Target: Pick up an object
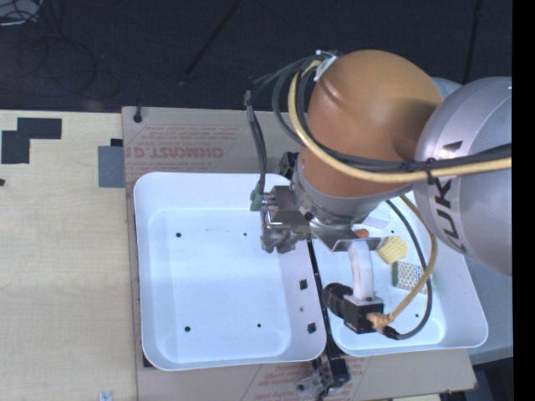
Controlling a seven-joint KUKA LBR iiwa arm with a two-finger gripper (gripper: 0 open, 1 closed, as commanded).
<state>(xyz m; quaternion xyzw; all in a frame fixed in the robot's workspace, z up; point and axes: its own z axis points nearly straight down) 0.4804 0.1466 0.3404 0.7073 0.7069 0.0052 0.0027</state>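
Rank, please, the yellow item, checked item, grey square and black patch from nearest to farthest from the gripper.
1. Yellow item, right bin, nearest the gripper.
2. Checked item, just beyond it.
3. Grey square, off to the left.
4. Black patch, far left.

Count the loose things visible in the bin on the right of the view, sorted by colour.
yellow thing: 1
green patterned thing: 1
orange thing, small and partly hidden: 1
Total in the right bin: 3
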